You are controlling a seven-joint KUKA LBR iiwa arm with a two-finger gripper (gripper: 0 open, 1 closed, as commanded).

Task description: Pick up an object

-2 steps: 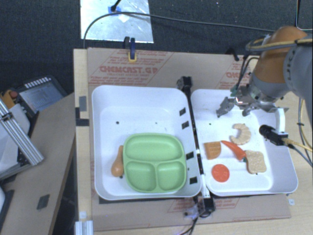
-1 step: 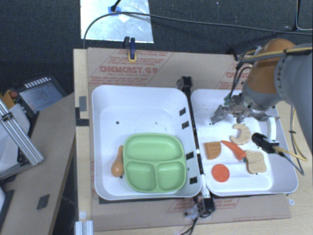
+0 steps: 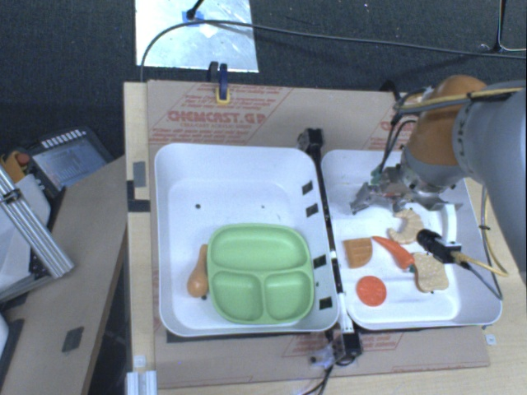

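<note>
The grey metal hand [image 3: 365,197] sits low over the bare back part of the right bin [image 3: 346,167]; whether it is spread or pressed together cannot be told, and nothing is seen held in it. Nearer the front of that smooth white plastic bin lie an orange block [image 3: 357,252], a flat red disc [image 3: 371,290], a tapered red-orange stick [image 3: 394,251], a pale curled piece [image 3: 408,225] and a tan bread-like slice [image 3: 431,272]. The left bin [image 3: 239,183] holds a glossy green plate [image 3: 259,271] with three compartments and, just beside it, a tan club-shaped piece [image 3: 198,274]. Both bins rest on a printed cardboard sheet [image 3: 247,109] over a pale table [image 3: 99,245], with dark carpet [image 3: 66,39] behind.
</note>
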